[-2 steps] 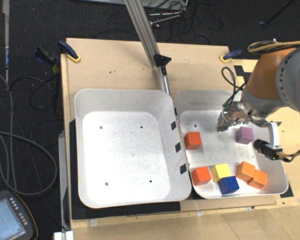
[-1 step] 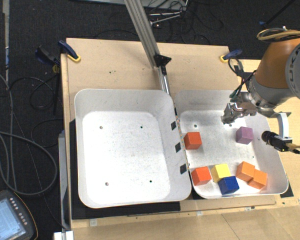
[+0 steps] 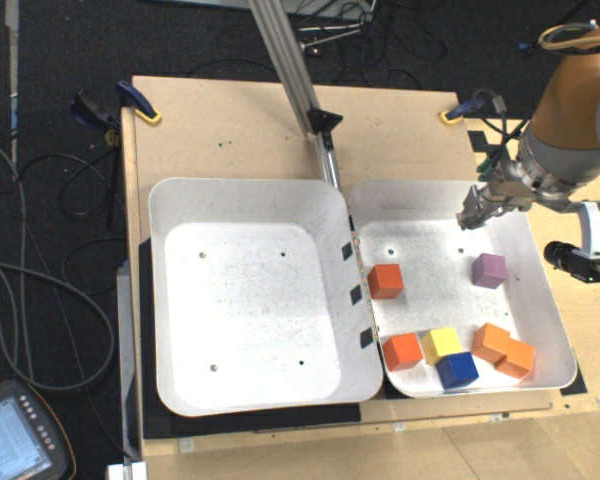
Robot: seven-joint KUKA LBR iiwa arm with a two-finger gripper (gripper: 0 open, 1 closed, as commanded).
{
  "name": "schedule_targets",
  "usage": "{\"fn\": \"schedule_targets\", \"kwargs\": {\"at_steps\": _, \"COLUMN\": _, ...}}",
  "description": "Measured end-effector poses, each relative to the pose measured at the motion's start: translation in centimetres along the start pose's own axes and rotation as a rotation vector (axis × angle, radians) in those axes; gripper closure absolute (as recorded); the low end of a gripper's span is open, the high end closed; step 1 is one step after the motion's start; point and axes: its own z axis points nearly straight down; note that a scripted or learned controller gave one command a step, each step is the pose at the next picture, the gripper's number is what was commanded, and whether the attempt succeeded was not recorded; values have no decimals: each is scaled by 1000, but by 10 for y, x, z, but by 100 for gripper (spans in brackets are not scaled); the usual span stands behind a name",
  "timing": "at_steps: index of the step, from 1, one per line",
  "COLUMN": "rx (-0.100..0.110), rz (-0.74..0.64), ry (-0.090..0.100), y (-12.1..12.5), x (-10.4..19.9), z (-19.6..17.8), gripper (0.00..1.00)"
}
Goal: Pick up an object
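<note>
The right bin (image 3: pixel 420 213) holds several small blocks. A purple cube (image 3: pixel 489 269) lies near its right wall. An orange cube (image 3: pixel 385 280) sits near the left wall. Along the front edge are another orange cube (image 3: pixel 403 350), a yellow cube (image 3: pixel 442 343), a blue cube (image 3: pixel 457 369) and two orange blocks (image 3: pixel 505 349) in the front right corner. My gripper (image 3: pixel 472 216) hangs over the bin's far right part, above and behind the purple cube. Nothing shows between its dark fingertips.
The left bin (image 3: pixel 180 208) stands beside the right one, joined by a dark hinged seam. A metal pole (image 3: pixel 285 53) slants across the back of the bench. Clamps (image 3: pixel 135 98) grip the board's far corners. Cables lie on the floor to the left.
</note>
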Motion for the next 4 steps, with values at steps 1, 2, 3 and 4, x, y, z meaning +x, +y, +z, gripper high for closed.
{"fn": "schedule_targets", "kwargs": {"at_steps": 1, "rx": 8, "rz": -6, "ry": 5, "y": -6, "x": 63, "z": -4, "gripper": 100}}
{"fn": "schedule_targets", "kwargs": {"at_steps": 2, "rx": 6, "rz": -7, "ry": 5, "y": -9, "x": 118, "z": -17, "gripper": 100}}
{"fn": "schedule_targets", "kwargs": {"at_steps": 3, "rx": 5, "rz": -7, "ry": 5, "y": -9, "x": 172, "z": -29, "gripper": 100}}
{"fn": "schedule_targets", "kwargs": {"at_steps": 4, "rx": 10, "rz": -6, "ry": 4, "y": -10, "x": 226, "z": -17, "gripper": 100}}
